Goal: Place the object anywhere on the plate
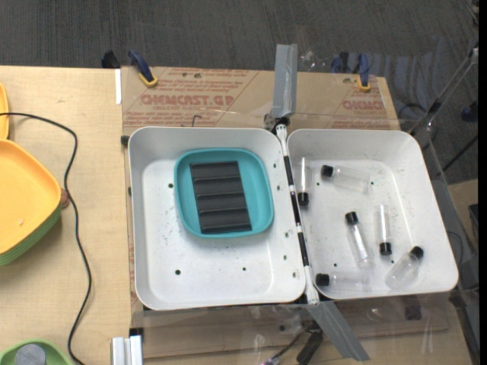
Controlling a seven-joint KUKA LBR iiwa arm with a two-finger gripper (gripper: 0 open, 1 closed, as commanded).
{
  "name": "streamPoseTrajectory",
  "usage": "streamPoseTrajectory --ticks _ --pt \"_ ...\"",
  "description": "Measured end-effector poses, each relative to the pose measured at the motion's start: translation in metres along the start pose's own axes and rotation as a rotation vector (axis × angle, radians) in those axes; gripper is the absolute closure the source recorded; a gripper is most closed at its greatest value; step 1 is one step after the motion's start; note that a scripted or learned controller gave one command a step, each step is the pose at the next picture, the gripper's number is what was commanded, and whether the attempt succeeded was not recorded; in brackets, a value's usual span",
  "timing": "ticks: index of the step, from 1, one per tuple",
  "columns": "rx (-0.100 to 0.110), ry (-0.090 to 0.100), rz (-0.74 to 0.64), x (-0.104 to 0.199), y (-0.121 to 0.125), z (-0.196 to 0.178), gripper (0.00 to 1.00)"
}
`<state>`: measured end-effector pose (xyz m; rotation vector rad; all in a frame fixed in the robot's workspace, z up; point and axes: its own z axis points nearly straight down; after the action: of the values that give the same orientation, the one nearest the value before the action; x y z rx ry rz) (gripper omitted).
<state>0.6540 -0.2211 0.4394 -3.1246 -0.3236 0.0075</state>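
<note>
Overhead, two white bins sat side by side on bench. Left bin (152, 226) held teal plate (224, 192), dark ridged insert (221, 196) lying on it, plate toward bin's 12 o'clock. Right bin (426, 204) held clear vials with black caps: one (342, 176) at 11 o'clock, two (357, 238) (383, 230) near centre, one (405, 266) at 5 o'clock, one (338, 281) at 7 o'clock. Another vial (302, 179) lay along bin's 9 o'clock wall. Claw's state: could not tell. Yellow dish (23, 204) sat well apart at bench's 9 o'clock.

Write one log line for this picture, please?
plate: teal, in left bin | tubes: clear, black caps, loose in right bin | task: no tube on plate yet
</note>
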Motion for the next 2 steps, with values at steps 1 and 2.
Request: streamPoseTrajectory --ticks 1,2 --pt "0.001 -0.001 0.002 -0.0014 0.0000 0.0004 0.00" --pt "0.001 -0.001 0.004 -0.0031 0.0000 0.0003 0.00"
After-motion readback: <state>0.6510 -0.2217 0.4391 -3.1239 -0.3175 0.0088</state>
